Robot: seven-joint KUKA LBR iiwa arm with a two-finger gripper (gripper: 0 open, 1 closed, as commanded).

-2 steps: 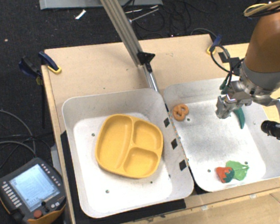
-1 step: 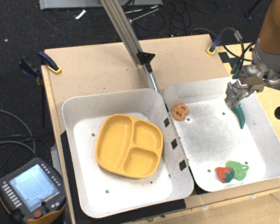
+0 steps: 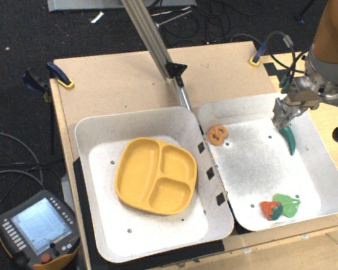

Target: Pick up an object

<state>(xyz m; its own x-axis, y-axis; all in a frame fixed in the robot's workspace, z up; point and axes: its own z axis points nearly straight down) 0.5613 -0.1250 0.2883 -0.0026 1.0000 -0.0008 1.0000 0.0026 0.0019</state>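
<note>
1. A teal, pepper-shaped object [image 3: 290, 139] hangs point-down from the hand [image 3: 284, 122] over the right bin [image 3: 323, 166], in that bin's far right part, near its right wall.
2. The hand is closed down on the teal object's upper end; the object's top sits between the fingers and its tapered tip points toward the bin floor. Whether the tip touches the floor cannot be told.
3. The arm [image 3: 330, 40], grey at the wrist with an orange-brown segment above, comes in over the right bin's far right corner.
4. An orange pretzel-shaped toy [image 3: 217, 134] lies in the right bin's far left corner, well apart from the teal object.
5. A red-and-green toy [image 3: 280, 206] lies near the right bin's near edge, toward its right side.
6. The left bin [image 3: 99, 172] touches the right bin along its left wall; a yellow tray with 3 compartments [image 3: 156, 175] rests in the middle of it.
7. Both bins sit on a tan tabletop [image 3: 118, 82]. Left of the left bin, off the tabletop, a teach pendant [image 3: 38, 234] with a lit screen lies on the dark floor.
</note>
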